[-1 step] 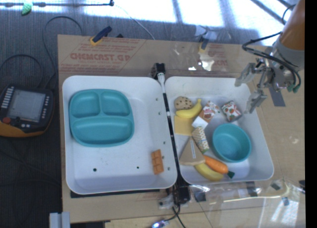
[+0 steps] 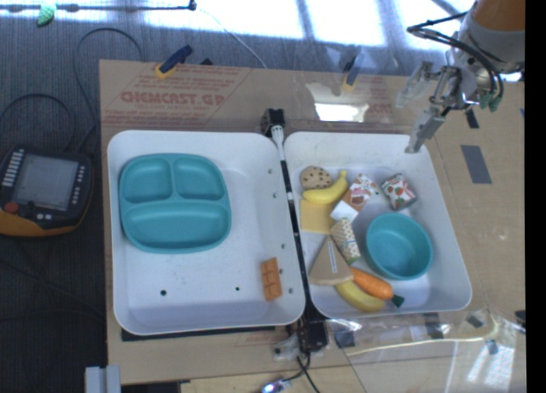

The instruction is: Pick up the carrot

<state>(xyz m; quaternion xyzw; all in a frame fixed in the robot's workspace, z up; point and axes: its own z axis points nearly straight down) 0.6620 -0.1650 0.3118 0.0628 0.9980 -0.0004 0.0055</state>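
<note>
The carrot (image 2: 373,284) is small and orange with a green stem end. It lies at the front of the right bin (image 2: 461,274), resting across a yellow banana (image 2: 357,297), just in front of a teal bowl (image 2: 398,246). My gripper (image 2: 416,124) hangs above the bin's far right corner, well behind the carrot and apart from it. It is open with nothing between its fingers.
Crowded around the carrot in the right bin are a cookie (image 2: 315,177), a second banana (image 2: 328,190), a yellow cheese block (image 2: 314,216), a sandwich wedge (image 2: 325,265) and small wrapped items (image 2: 397,191). The left bin (image 2: 196,306) holds a teal divided plate (image 2: 174,201) and an orange block (image 2: 270,279).
</note>
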